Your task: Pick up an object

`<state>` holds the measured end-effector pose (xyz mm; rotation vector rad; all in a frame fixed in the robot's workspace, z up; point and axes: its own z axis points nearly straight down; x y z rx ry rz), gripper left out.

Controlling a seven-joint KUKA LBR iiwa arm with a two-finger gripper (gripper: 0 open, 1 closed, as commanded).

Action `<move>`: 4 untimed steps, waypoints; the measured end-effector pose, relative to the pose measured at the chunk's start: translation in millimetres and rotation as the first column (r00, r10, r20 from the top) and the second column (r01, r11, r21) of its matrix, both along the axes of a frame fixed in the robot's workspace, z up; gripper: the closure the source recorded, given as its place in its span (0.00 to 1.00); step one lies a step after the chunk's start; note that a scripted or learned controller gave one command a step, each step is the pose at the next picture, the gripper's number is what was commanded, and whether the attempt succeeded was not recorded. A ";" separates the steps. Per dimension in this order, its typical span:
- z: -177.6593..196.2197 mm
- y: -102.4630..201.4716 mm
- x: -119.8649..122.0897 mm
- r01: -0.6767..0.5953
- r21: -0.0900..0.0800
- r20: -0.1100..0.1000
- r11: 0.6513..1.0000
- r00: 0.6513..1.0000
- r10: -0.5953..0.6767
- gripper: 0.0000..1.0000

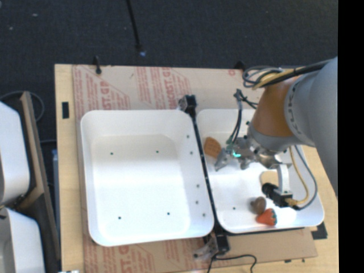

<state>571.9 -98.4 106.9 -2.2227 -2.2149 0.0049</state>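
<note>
Arm (296,104) bent low over right bin (227,218), hand (233,159) beside brown object (212,147).

Tan lump (211,147), brown lump (259,204), red piece (266,217), right bin (239,223).

The bench (142,87), covered with printed cardboard, carries two white bins: the right bin (239,223) lies under the gripper (232,161), and the left bin (91,129) sits beside it, touching.

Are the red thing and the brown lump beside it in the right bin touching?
Touching, it seems: the camera view shows the red object pressed against the brown lump with no white bin floor between them.
</note>
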 end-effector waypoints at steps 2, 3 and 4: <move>-8.3 -61.3 101.5 -0.002 -0.001 0.004 1.000 1.000 0.002 0.00; 145.4 -127.6 17.6 0.002 -0.005 0.012 1.000 1.000 -0.002 0.00; 36.2 -97.7 37.5 -0.004 0.003 -0.006 1.000 1.000 0.004 0.00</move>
